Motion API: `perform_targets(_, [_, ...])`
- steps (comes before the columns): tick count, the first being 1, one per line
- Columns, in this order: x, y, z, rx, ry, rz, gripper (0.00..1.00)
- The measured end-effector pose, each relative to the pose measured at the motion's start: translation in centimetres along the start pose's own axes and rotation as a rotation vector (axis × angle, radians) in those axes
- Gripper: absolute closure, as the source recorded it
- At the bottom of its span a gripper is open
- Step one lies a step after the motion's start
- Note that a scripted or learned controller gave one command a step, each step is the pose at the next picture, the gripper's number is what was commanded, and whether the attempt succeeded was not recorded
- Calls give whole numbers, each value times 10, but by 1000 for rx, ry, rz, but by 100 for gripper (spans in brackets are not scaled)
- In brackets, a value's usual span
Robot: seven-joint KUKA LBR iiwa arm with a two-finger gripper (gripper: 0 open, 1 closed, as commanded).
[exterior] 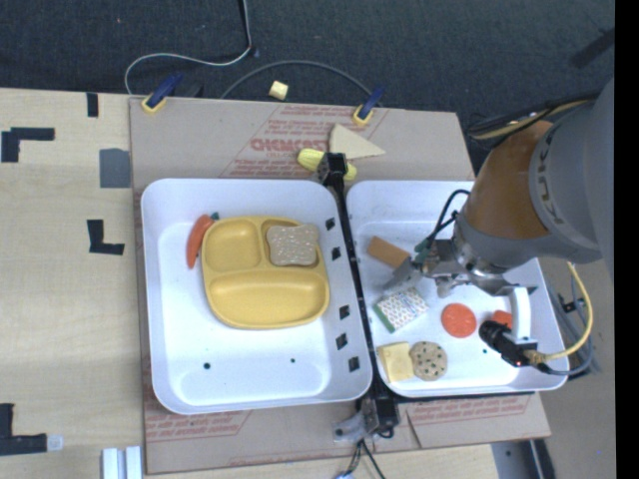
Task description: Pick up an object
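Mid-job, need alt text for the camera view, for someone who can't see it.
The grey arm's gripper hangs low over the right white bin, beside a brown block, patterned packet, red disc and cookie. The left white bin holds a yellow divided tray.

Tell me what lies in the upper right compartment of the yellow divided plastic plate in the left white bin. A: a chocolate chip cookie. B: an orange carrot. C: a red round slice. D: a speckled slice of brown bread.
D: a speckled slice of brown bread rests in the upper right compartment of the yellow divided plate, while the orange carrot lies beside the plate on the bin floor.
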State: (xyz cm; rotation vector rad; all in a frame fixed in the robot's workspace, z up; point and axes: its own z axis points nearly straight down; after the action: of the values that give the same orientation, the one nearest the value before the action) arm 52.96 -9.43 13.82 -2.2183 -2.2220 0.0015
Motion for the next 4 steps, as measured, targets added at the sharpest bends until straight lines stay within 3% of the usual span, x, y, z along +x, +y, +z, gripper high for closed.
perform_targets(1, [0,72,-11,-7,-2,-2,0])
perform_targets(2, [-1,78,56,-2,-4,0,0])
perform_targets(3, [-2,109,52,-4,-1,-1,0])
perform_targets(4, [-2,109,42,-5,-4,-2,100])
